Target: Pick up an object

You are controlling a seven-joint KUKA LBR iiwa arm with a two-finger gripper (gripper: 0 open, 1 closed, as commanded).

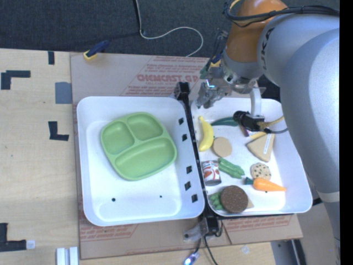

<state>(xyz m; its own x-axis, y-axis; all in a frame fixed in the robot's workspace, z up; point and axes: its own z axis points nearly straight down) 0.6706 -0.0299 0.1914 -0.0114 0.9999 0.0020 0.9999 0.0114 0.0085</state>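
Can (210,172), red-and-white label, unreadable

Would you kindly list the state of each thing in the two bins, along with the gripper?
Gripper: over the right bin's far left corner, nothing seen held.
Green tray: flat in the left bin, upright.
Banana: lying in the right bin.
Can: on its side.
Carrot: lying flat.
Cheese wedge: lying flat.
Burger patty: lying flat.
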